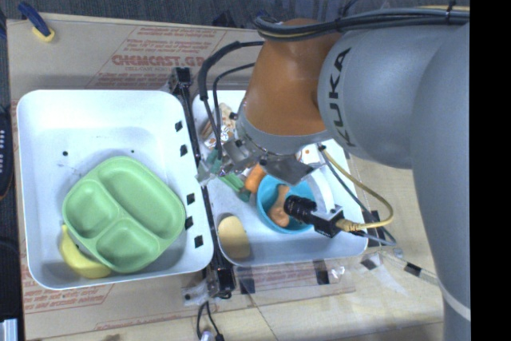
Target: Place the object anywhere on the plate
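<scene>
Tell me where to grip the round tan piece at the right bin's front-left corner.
Take the tan piece across its upper rounded edge, coming from above. It seems to lean against the bin wall on its left, so a side approach there is likely blocked; its right side looks freer.

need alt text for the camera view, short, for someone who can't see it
A grey and orange robot arm reaches over the right white bin, above a blue bowl and small items. In the left white bin, a green divided plate rests on something yellow.
</scene>
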Controlling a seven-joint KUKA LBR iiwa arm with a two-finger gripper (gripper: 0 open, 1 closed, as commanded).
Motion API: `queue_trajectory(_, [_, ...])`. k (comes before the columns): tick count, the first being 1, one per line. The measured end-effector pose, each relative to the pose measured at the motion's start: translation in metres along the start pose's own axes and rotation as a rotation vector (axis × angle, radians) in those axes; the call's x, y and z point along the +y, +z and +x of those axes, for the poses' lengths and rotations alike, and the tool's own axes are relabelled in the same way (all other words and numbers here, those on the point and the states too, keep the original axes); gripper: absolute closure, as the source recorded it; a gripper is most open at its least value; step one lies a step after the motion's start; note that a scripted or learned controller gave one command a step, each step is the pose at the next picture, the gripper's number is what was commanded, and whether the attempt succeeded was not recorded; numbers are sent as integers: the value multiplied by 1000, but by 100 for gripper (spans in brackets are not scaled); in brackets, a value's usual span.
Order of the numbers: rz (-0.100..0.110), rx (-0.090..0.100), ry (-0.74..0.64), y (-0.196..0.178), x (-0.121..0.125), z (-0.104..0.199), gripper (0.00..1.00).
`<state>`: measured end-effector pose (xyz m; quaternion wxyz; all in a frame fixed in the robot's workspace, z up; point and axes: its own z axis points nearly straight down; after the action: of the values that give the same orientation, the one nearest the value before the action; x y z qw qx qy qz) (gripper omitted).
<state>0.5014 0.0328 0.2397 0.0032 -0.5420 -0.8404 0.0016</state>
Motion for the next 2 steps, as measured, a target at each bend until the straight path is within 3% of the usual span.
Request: queue_trajectory(2, [14, -1, -14, -18, 0, -1, 100])
